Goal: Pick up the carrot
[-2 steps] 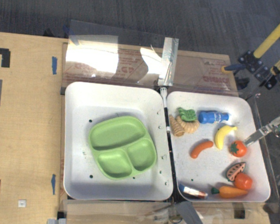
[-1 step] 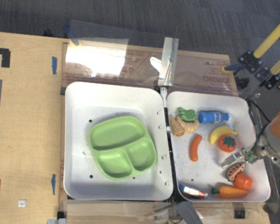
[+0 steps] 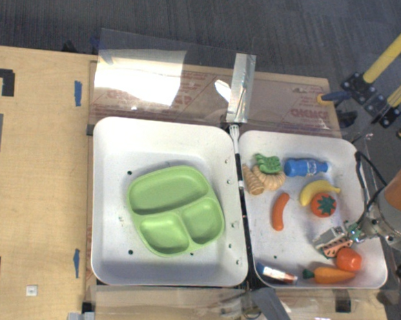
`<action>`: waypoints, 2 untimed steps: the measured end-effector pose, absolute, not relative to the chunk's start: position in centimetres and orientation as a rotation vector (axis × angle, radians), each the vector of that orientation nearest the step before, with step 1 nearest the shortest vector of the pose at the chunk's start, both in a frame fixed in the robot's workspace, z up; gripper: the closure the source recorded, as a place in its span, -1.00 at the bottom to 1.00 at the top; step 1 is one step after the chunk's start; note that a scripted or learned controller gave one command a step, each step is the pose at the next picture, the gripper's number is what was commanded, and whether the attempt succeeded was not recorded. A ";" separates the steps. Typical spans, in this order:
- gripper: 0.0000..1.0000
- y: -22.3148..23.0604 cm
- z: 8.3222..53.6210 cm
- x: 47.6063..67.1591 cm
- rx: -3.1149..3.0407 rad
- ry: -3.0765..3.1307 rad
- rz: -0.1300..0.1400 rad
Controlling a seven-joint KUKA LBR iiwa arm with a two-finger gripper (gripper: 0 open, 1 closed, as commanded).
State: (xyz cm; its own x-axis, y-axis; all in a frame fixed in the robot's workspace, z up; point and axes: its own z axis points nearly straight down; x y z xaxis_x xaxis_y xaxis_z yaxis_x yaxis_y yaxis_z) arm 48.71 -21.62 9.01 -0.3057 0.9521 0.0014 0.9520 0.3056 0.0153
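Carrot point(image 3: 332, 274) lies just below gripper point(image 3: 335, 239), red tomato point(image 3: 348, 258) crowding between; bin floor leftward open

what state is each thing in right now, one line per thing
carrot: lying flat by the near wall of the right bin, not held
pincer: low inside the right bin, just behind the carrot
green divided plate: right way up in the left bin
blue bottle: lying on its side
banana: lying flat
sausage: lying flat, apart from the others

Glossy white plastic bins point(image 3: 109, 183) sit on a matt wooden bench point(image 3: 26, 177); the carrot point(image 3: 329, 275) looks smooth plastic.
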 end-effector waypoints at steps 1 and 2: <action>-1.00 -22.2 16.7 56.2 2.108 2.321 0.004; -1.00 -17.7 10.5 62.0 2.168 2.278 -0.002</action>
State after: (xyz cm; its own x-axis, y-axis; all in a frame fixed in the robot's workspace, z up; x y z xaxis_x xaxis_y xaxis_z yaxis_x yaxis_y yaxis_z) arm 61.98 -17.72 10.55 -0.0495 0.9988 0.0016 0.9988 0.0495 -0.0033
